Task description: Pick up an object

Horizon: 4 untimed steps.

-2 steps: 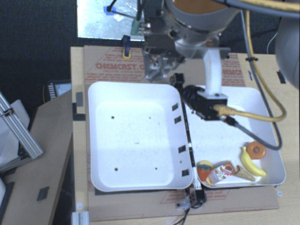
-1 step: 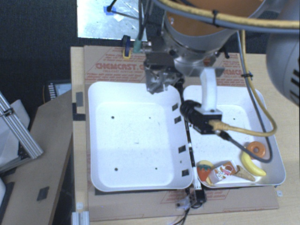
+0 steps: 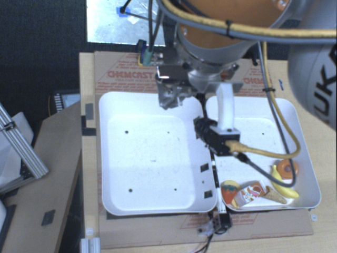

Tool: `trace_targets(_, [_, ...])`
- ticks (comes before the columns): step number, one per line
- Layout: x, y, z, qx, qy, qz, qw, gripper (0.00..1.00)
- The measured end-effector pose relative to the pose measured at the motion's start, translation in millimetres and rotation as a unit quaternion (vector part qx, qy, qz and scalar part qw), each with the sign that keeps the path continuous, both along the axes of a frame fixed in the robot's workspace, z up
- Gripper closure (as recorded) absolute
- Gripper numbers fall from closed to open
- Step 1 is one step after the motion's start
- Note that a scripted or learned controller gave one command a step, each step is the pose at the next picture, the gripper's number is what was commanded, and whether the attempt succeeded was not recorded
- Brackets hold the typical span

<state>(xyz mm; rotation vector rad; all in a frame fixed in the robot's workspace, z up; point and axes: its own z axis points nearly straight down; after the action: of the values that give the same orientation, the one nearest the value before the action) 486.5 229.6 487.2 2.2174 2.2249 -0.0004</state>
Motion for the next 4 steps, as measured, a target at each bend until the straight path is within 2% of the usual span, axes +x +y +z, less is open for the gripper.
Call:
trace_targets(1, [42.1,-61.9,50.8,0.0003,-0.004,-0.005,1.0,1.0])
trace_targets(2, [4.7,-99.2,-71.0,-0.0015,0.006,-0.003,1.0,1.0])
trace_targets(3, [20.3,-50.4,-233.2,-0.0009,0.005,0.001,1.0,1.0])
trace_targets(4, [21.6,-52.4,-225.0,0.0006,0.0,-0.001,1.0,0.0])
